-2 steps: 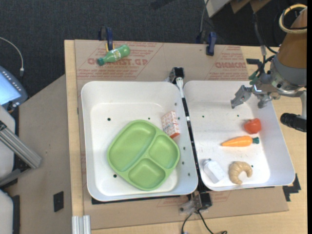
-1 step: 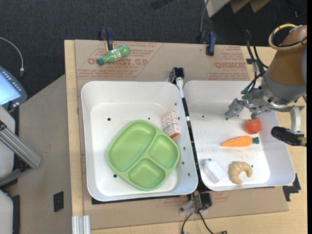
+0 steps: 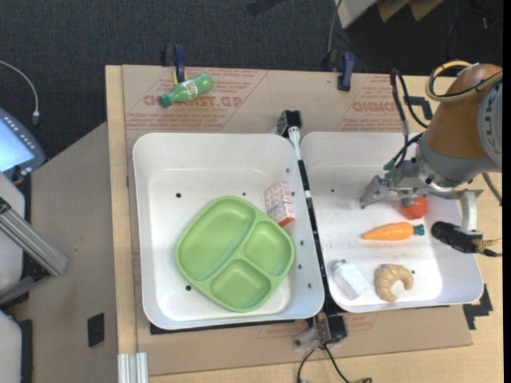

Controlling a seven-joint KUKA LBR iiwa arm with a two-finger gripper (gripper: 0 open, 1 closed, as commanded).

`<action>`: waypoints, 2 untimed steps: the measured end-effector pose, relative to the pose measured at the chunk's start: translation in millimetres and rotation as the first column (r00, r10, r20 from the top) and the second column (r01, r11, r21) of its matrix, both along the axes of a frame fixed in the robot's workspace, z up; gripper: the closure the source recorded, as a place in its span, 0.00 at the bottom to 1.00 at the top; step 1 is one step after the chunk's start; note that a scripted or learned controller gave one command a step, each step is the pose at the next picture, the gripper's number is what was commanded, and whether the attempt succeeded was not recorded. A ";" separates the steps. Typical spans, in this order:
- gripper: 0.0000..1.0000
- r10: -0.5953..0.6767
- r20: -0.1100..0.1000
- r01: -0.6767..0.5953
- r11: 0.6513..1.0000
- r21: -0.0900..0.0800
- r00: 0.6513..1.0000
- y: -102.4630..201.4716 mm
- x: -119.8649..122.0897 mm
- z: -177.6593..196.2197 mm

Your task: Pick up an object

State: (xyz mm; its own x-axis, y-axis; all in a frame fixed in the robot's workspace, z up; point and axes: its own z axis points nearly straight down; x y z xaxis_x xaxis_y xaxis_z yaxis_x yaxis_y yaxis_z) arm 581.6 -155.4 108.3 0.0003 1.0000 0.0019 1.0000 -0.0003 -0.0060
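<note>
A: Camera view: where is the gripper [image 3: 397, 188]?
B: Right side, low in the right bin [image 3: 351, 154], above the tomato [image 3: 413, 207].
A: Holding it?
B: Can't tell; probably reaching to grab.

We are reaching in with our grey, orange-banded arm [image 3: 467, 122], wrist bent downward above the tool [image 3: 389, 191], whose metal fingers [image 3: 371, 195] are splaying outward below the wrist.
</note>
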 end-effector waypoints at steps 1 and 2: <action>1.00 0.000 0.007 0.000 1.000 -0.003 1.000 -0.5 1.6 13.4; 1.00 0.001 0.013 -0.001 1.000 -0.004 1.000 2.1 1.1 77.4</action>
State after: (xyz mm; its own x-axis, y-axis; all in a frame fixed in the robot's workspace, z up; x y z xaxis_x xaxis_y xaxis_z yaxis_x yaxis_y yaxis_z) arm 582.7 -153.3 185.7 -0.0010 1.0000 -0.0022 1.0000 0.0010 0.0070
